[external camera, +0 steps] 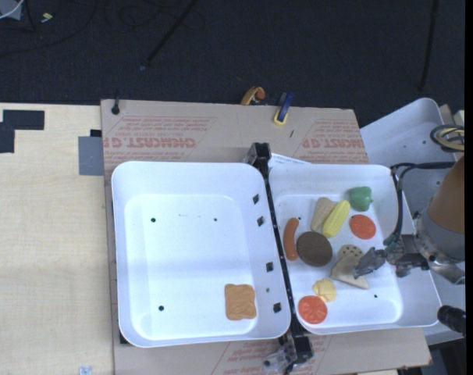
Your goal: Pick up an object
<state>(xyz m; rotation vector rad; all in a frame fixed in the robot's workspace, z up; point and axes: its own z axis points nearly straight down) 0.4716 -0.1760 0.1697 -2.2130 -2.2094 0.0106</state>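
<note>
The right bin [381,312] holds several toy foods: a sausage [290,238], a brown round piece [314,248], a yellow corn cob [336,219], a green pepper [360,198], a red slice [363,226], a beige wedge [346,274], a small yellow piece [325,289] and a red tomato [312,309]. My gripper [372,262] reaches in from the right and hangs low over the bin's right side, right beside the beige wedge. Whether it touches the wedge is unclear. The left bin [182,201] holds an orange toast slice [240,301].
A black divider [269,233] runs between the two bins. The arm's wrist and cables [424,248] hang over the right bin's right rim. Cardboard [190,135] lies under the bins, with clamps [282,109] at its far edge.
</note>
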